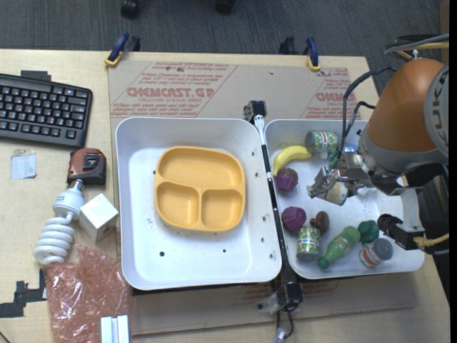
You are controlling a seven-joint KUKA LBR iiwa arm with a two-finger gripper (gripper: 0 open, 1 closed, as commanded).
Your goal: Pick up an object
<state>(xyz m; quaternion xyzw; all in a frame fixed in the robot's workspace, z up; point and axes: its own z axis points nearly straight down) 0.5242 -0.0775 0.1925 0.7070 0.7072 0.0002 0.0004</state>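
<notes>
Objects (308,239) in right bin (410,263), board (178,88) reading "CHEMCAST GP" (fingers (327,184) unclear).

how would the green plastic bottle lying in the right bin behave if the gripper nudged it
The green plastic bottle lies on its side, so its rounded body would probably roll or pivot when nudged. It looks like a small toy, so likely light. Its glossy surface may slip between fingers. The small labelled can close beside it could get bumped.

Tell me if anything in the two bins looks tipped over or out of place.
In the right bin, the green bottle lies on its side, and the small cans sit tilted among scattered toy food. The yellow tray in the left bin sits flat.
</notes>
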